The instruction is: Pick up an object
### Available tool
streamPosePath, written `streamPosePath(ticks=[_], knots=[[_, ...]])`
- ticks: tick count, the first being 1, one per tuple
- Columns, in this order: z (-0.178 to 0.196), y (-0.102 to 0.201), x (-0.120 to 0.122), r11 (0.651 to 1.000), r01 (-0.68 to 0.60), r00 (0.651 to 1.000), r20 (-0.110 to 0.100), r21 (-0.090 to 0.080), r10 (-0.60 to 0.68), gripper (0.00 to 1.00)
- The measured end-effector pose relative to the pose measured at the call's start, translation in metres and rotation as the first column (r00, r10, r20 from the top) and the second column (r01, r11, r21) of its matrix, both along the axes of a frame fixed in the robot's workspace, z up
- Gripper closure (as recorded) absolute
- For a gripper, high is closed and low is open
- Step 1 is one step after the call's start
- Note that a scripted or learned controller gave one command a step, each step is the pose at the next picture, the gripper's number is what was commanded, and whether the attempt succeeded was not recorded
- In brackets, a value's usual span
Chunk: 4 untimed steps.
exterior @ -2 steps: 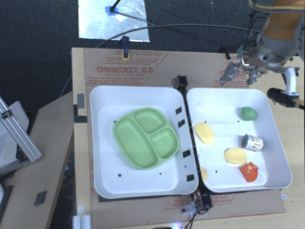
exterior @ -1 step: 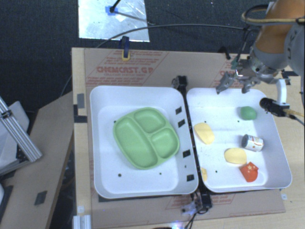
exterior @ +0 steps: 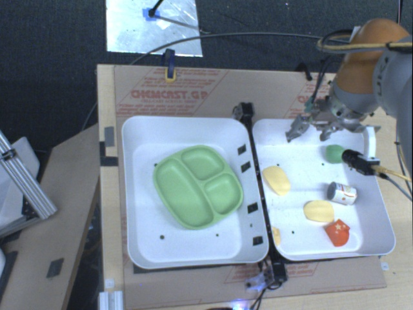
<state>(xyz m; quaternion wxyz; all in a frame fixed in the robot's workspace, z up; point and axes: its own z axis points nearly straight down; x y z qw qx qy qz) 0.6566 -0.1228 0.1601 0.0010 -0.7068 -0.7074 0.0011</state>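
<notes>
My gripper (exterior: 312,132) hangs over the far edge of the right bin (exterior: 361,250), its two fingers spread apart with nothing between them. Below it in that bin lie a small green round object (exterior: 334,152), a yellow lemon-like piece (exterior: 277,179), a small grey can (exterior: 342,193) on its side, a second yellow piece (exterior: 319,210) and a red strawberry-like piece (exterior: 339,232). The green object sits just to the right of and nearer than the fingertips, apart from them.
The left bin (exterior: 139,173) holds a green divided plate (exterior: 197,186). A black clip divider (exterior: 253,173) runs between the bins. Cables (exterior: 387,172) trail along the right bin's right side. A small yellow bit (exterior: 275,236) lies at the right bin's near left corner.
</notes>
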Motion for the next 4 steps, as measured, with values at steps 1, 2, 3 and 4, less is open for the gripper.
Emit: streamPosePath(ticks=[1, 2, 3, 4], knots=[[-0.060, 0.000, -0.008, 1.000, 0.000, 1.000, 0.000, 0.000, 0.000, 0.00], [-0.045, -0.001, -0.005, 1.000, 0.000, 1.000, 0.008, -0.001, 0.000, 1.00], [0.002, -0.001, 0.003, 1.000, -0.003, 1.000, 0.010, -0.001, 0.003, 1.00], [0.056, -0.002, 0.005, 1.000, -0.004, 1.000, 0.010, -0.001, 0.004, 1.00]])
